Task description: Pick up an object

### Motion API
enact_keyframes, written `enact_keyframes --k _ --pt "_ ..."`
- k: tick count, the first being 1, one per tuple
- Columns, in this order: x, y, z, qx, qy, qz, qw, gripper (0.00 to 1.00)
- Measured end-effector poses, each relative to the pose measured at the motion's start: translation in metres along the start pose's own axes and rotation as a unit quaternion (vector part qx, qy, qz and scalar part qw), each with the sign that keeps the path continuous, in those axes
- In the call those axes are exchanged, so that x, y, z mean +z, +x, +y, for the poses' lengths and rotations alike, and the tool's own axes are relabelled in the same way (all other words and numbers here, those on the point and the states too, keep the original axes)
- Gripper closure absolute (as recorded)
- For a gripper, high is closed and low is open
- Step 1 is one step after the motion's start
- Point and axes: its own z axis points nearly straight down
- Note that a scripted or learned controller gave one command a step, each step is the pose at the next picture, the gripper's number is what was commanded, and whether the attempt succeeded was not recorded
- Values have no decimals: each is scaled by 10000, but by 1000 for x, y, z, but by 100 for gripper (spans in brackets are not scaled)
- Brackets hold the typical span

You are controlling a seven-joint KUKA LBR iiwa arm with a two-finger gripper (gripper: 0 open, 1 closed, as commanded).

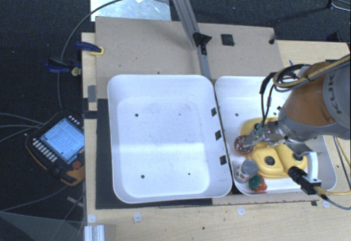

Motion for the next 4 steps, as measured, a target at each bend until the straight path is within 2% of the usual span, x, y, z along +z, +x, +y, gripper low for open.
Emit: enact_keyframes --k 1,2,3,4 --pt "-51 9 -3 -16 108 8 9999 100" --pt "-96 9 -1 -14 99 7 9999 100" --pt "-106 61 9 -42 108 17 9999 100" --pt "-115 121 5 -45 111 20 9999 100"
